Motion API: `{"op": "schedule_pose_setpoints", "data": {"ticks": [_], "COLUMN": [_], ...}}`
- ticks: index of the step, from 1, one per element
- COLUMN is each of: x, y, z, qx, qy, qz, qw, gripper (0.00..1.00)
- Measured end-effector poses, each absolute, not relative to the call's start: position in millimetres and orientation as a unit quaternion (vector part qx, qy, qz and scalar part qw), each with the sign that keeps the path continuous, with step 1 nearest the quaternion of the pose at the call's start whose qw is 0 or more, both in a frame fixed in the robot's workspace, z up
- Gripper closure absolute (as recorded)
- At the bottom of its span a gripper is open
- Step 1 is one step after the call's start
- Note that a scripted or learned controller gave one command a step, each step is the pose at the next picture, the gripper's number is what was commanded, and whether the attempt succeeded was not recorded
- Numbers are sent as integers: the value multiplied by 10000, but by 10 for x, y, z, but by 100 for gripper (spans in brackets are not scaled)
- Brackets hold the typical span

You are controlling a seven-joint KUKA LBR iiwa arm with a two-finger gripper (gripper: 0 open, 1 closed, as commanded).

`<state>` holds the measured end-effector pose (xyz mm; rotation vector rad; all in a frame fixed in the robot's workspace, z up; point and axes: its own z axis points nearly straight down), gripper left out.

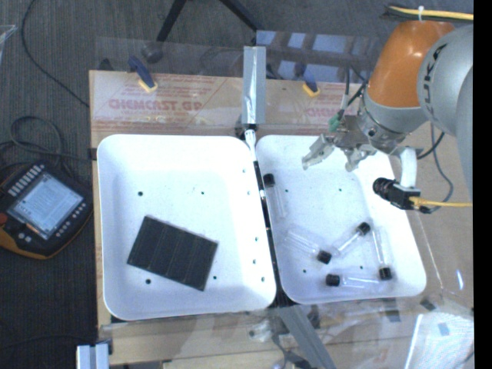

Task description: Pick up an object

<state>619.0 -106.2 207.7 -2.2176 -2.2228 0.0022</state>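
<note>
Bench of pale wood [184, 102] carries two white bins, clamped at the far edge; grey carpet, cables and a pendant [42, 210] lie around. Gripper [336, 154] hangs over right bin [307, 287], far side, fingers spread, nothing between them. Clear vials [350, 241] with black caps lie scattered in that bin's near half. Left bin [115, 160] holds a black slab [171, 252].

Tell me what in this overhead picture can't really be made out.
- Clear tubes in the right bin: see-through against white, so their exact number is unsure; the black caps show best.
- Arm: cut off by the right edge.
- Tool: too small to tell whether it grips anything.
- Screen beside the bench: text too small.
</note>
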Motion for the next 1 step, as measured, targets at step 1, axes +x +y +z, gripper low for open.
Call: {"op": "schedule_pose_setpoints", "data": {"ticks": [1], "x": [5730], "y": [-1586], "z": [2416], "qx": [-7747], "qy": [-6323], "qz": [15], "qw": [2], "gripper": [0]}}
